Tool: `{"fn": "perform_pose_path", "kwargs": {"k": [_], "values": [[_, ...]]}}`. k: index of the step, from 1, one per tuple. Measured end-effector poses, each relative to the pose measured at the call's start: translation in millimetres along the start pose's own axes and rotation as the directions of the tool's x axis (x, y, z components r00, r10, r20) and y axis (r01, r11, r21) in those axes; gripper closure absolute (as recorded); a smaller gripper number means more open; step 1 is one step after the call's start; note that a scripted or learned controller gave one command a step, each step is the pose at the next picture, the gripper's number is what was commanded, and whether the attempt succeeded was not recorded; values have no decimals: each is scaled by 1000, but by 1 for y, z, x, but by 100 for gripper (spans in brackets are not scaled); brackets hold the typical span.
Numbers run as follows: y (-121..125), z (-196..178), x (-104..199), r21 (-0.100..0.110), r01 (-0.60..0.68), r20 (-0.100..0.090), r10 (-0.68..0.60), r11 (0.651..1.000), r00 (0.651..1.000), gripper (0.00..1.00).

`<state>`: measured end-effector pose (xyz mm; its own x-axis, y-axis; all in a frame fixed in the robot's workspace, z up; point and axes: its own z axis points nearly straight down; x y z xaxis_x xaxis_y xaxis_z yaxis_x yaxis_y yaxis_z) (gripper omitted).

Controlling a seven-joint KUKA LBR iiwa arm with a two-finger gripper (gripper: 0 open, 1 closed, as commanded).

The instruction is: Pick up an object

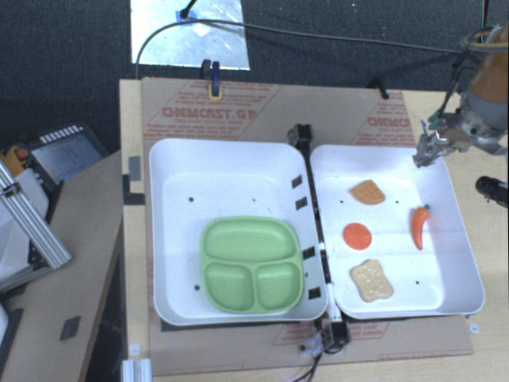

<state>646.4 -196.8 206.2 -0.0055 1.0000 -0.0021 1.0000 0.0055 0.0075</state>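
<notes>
Camera view, green tray [251, 263] in left bin [171, 213]

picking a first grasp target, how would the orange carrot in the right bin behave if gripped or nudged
The carrot looks like moulded plastic, so probably stiff and light. Its tapered, rounded body may roll or slip from the jaws. It lies apart from other items, so a nudge likely disturbs nothing.

Right bin [457, 237] holds a carrot [419, 225] lying lengthwise, an orange disc [357, 235], a brown cookie [368, 192] and a tan cracker [371, 280].

Bright even overhead light, soft shadows; glare on foil sheet [191, 21] at 12 o'clock; overall slightly soft, grainy.
</notes>
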Motion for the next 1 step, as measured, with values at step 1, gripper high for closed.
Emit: {"fn": "perform_pose_path", "kwargs": {"k": [1], "values": [[-8, -7, 63, 5, 3, -3, -3, 1000, 1000, 100]]}}
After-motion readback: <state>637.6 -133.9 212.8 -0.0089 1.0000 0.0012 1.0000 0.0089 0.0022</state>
